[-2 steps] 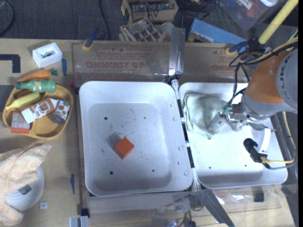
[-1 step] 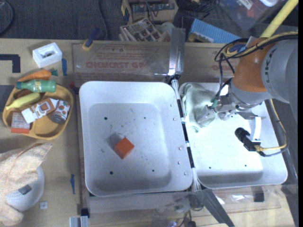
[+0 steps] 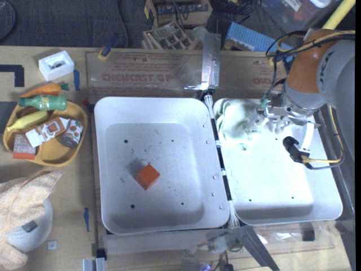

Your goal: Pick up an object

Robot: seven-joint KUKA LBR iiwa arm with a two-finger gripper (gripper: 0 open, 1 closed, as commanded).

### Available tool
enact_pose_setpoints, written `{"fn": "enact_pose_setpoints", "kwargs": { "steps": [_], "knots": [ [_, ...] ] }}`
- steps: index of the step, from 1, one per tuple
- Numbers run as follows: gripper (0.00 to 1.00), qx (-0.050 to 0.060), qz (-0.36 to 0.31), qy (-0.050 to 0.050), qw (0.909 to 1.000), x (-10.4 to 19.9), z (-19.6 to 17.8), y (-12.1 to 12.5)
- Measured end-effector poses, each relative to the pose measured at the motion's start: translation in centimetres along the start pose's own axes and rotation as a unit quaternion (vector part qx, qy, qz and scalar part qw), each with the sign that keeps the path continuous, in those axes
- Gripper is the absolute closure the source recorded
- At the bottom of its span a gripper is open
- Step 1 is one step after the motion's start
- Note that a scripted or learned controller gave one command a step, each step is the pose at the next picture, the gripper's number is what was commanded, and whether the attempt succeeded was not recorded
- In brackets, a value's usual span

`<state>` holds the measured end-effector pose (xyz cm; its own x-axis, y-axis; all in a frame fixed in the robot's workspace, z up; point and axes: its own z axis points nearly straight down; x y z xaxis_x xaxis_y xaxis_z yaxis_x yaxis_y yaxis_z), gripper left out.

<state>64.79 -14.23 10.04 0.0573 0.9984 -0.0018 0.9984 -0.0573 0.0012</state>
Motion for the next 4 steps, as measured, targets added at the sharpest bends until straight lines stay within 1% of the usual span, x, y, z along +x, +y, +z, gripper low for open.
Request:
{"fn": "enact_pose_setpoints", "kwargs": {
  "steps": [1,2,3,4],
  "knots": [
    [0.00,-0.001,-0.060,0.000,0.9982,9.0,-8.6,-2.0],
    [0.00,0.001,-0.055,0.001,0.9985,5.5,-8.5,-4.4],
    [1.00,0.000,-0.054,0.000,0.9985,5.4,-9.5,-4.3],
    [0.00,0.000,-0.054,0.000,0.9985,5.4,-9.5,-4.3]
  ]
}}
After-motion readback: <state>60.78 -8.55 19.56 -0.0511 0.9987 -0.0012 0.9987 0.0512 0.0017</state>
